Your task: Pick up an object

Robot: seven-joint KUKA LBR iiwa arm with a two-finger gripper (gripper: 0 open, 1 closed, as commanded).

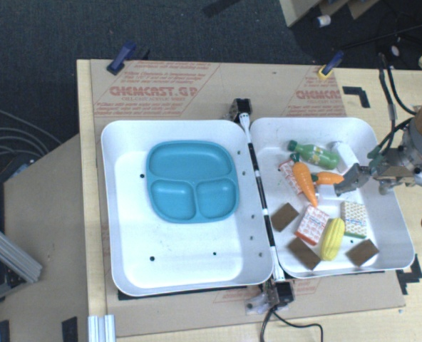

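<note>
Gripper (348, 182) positioned over the right bin (393, 244), entering from the right edge. Jaw state not determinable from this angle; nothing seen held.

Nearest candidate: orange carrot (305, 181), lying just left of the gripper tip. Long axis running from upper left to lower right, roughly across the gripper's line of approach. Small orange piece (329, 179) sitting between carrot and gripper, possibly touching the tip; too blurred to confirm.

Green bottle (312, 153) above, lying nearly level. Yellow corn (331, 238) below the gripper, upright in the view. Blue tray (192, 179) in the left bin (125, 212), well apart.
</note>
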